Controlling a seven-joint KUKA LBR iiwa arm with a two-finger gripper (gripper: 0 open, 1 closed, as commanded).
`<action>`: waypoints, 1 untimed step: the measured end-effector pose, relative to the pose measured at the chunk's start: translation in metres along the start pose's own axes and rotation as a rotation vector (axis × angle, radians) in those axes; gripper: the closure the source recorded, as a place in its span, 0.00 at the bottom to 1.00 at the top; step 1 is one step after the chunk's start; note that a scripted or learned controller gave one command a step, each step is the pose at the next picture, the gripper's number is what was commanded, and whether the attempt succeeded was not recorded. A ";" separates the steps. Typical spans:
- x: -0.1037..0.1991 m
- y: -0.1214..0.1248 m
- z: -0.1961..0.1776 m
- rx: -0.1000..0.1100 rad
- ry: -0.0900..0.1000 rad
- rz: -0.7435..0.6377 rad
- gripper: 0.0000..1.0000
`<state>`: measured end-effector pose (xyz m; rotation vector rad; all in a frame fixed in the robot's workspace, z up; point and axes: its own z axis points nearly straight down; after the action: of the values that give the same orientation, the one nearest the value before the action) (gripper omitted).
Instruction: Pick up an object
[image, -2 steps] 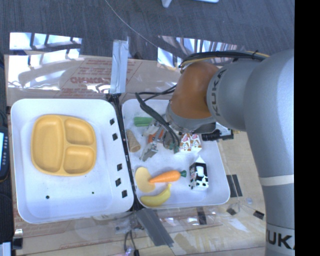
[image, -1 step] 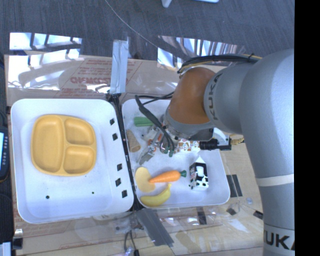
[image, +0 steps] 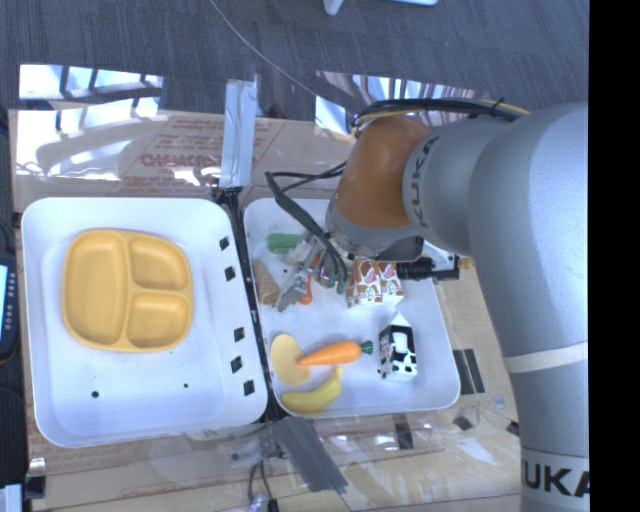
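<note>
My gripper (image: 297, 290) reaches down into the upper left of the right bin (image: 435, 385), its metal fingers close over a brown piece (image: 266, 283) and small orange and green items (image: 283, 242). I cannot tell whether anything sits between the fingers. An orange carrot (image: 330, 353) lies across a yellow slice (image: 287, 358) and a banana (image: 310, 396) near the bin's front. A black and white cow-patterned milk carton (image: 398, 351) stands at the right. A small red and white house-patterned box (image: 375, 283) sits just under the wrist.
The left bin (image: 60, 400) holds a yellow divided plate (image: 127, 289). The grey arm with its orange band (image: 375, 180) covers the right bin's back right part. Cardboard and foil lie behind both bins.
</note>
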<state>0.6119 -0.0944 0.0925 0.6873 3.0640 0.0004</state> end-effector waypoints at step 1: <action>-0.001 0.000 -0.011 0.002 -0.003 -0.006 1.00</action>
<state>0.6127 -0.0947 0.1032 0.6780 3.0631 -0.0034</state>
